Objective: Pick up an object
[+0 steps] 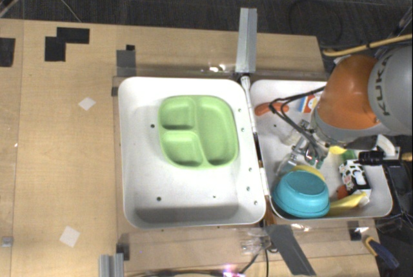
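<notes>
Camera view looks down on my grey arm with its orange band [345, 98] reaching into the right-hand shallow white bin [264, 98], where my pincer [308, 154] hangs low, just above the far rim of the round blue plastic bowl [301, 194]. That bowl is my landmark. Beside it, on the side away from the other bin, lie a yellow banana-like piece [348, 203] and a small black-and-white toy [353, 175]; beyond it, nearer the bin's far wall, something orange-red [263, 109] pokes out. Across the divider from the bowl, a pale green sectioned plastic tray [197, 130] sits in the left bin [139, 198]. Whether my pincer is released or clenched I cannot tell; the metal tips blur into clutter, and I see nothing between them. So, as I judge it, nothing is picked yet: the approach seems made, while grasp and lift remain.
</notes>
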